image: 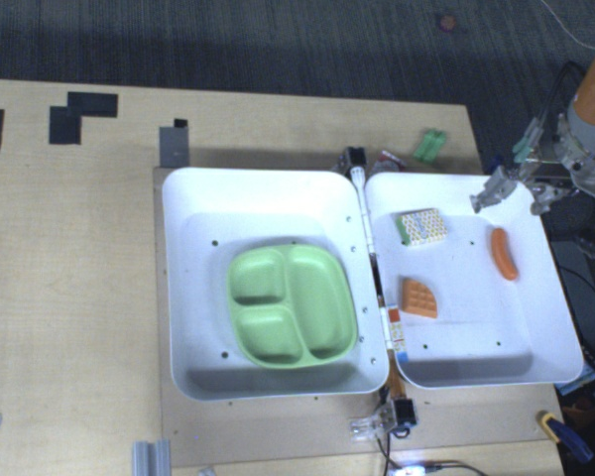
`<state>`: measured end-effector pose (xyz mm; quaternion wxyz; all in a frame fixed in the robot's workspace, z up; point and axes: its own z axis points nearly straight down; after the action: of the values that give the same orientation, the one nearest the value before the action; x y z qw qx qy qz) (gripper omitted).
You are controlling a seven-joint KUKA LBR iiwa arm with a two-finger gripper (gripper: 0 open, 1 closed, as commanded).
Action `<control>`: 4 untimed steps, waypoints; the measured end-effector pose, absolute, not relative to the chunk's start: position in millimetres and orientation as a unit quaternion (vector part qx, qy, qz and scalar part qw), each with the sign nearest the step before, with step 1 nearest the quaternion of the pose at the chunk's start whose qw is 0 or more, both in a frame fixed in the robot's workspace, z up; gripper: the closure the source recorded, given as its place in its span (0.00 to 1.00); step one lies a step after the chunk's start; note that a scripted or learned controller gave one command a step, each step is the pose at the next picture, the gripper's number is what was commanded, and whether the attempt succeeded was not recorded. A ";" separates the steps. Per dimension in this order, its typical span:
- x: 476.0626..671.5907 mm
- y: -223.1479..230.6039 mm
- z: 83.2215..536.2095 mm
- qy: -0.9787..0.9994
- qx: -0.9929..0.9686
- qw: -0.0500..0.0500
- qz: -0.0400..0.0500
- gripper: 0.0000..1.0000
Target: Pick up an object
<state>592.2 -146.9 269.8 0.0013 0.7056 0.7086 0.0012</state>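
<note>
Hovering over the far right rim of the right bin (575, 360), my gripper (513, 190) shows two fingers spread apart with nothing between them, so I read it as open and empty. The nearest candidate is the orange sausage-shaped piece (504, 254), which lies just below the gripper toward the near edge of the bench, almost directly under the gap between the fingers. Its long axis runs roughly away-to-near, tilted slightly, so I judge the fingers would need to close across its short side, left to right. The speckled block (421, 227) sits to the gripper's left and a little nearer me, and the orange wedge (418, 298) lies farther off, down and to the left. All three rest apart from one another on the bin floor. The green divided tray (292, 304) sits well to the left in the left bin (183, 266), out of the way.
</note>
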 end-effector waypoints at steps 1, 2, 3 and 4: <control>551.1 -184.8 115.9 0.708 0.707 -0.001 0.000 0.00; 601.4 -149.4 85.7 0.709 0.705 0.002 0.002 0.00; 603.3 -149.7 98.1 0.709 0.705 0.005 0.004 1.00; 603.2 -149.7 98.0 0.709 0.705 0.005 0.004 0.00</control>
<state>603.2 -149.7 98.0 0.0046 0.7049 0.7093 0.0037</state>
